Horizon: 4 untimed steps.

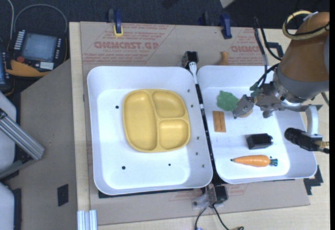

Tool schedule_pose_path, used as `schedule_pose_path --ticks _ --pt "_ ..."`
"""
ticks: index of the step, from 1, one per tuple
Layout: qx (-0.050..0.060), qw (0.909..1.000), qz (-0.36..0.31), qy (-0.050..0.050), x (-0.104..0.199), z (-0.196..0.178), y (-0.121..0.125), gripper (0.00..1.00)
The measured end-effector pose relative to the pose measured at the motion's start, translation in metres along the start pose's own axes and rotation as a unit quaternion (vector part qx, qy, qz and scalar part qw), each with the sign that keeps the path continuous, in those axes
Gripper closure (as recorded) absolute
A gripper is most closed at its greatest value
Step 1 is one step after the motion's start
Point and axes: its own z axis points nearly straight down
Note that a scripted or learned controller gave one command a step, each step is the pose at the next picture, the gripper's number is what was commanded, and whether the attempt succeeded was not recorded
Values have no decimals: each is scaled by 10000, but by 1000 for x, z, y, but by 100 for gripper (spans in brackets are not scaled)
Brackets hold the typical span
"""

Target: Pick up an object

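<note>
The right bin point(298, 169) holds several things. A green leafy toy point(227, 100) lies at its upper left and a small flat brown block point(219, 122) just below that. A black block point(259, 141) sits in the middle, with an orange carrot point(255, 161) near the front edge. My gripper point(255, 109) hangs over the bin's upper middle, just right of the green toy and above the black block. Its fingers point(242, 107) stand open, and only white bin floor shows between them.
The left bin point(104, 119) carries a yellow divided plate point(155, 119). A raised ridge point(201, 114) separates the two bins. The arm point(306, 56) comes in over the right bin's upper right corner.
</note>
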Motion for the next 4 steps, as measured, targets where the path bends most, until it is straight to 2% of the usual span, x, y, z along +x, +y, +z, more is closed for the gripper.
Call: schedule_pose_path --ticks 1,3,4 --pt "-49 10000 -10 -7 0 -5 2 0" --pt "-25 10000 -4 -3 -5 87 12 0" --pt "-59 10000 -8 3 -5 103 14 0"
